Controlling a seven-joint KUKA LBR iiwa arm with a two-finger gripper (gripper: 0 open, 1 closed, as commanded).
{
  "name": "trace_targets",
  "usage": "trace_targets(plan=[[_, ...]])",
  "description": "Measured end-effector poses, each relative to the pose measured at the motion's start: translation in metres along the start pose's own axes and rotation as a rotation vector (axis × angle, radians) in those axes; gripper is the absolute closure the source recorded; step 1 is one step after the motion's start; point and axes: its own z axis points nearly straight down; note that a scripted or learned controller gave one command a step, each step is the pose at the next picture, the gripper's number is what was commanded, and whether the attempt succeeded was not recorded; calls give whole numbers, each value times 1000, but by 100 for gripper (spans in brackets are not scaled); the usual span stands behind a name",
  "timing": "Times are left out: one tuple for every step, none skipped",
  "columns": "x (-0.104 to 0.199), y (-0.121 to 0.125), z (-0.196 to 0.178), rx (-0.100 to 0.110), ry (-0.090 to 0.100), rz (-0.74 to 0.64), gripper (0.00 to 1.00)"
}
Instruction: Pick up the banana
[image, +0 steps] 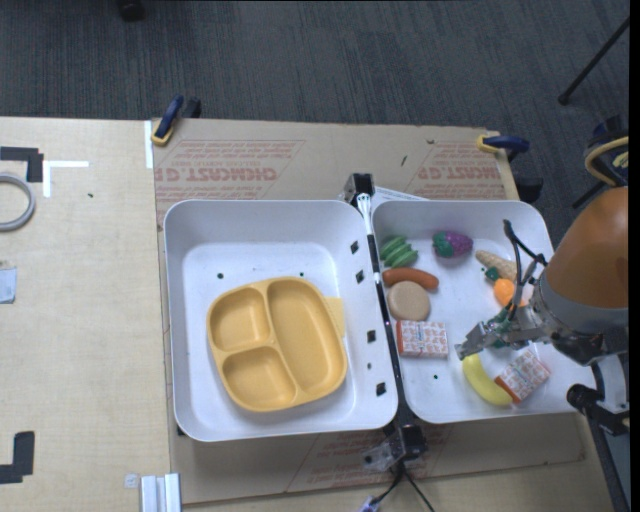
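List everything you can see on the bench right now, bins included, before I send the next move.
divided plate: 1, yellow, in left bin
left bin: 1, white
right bin: 1, white
banana: 1, yellow, right bin near front edge
snack packet: 1, white and red, touching banana's right side
box: 1, red and white, left of banana
round bun: 1, tan, above box
sausage: 1, orange-red, above bun
green vegetable: 1, right bin's back left
grapes: 1, purple, back middle
corn: 1, pale yellow
carrot: 1, orange
clamps: 2, blue and yellow, cardboard's back corners
arm: 1, grey and orange, from right
claw: 1, just above banana
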Motion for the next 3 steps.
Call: trace_targets(plan=[[33,3,30,2,1,-186,0],[32,4,21,0,0,-183,100],[51,56,-88,1,0,-395,100]])
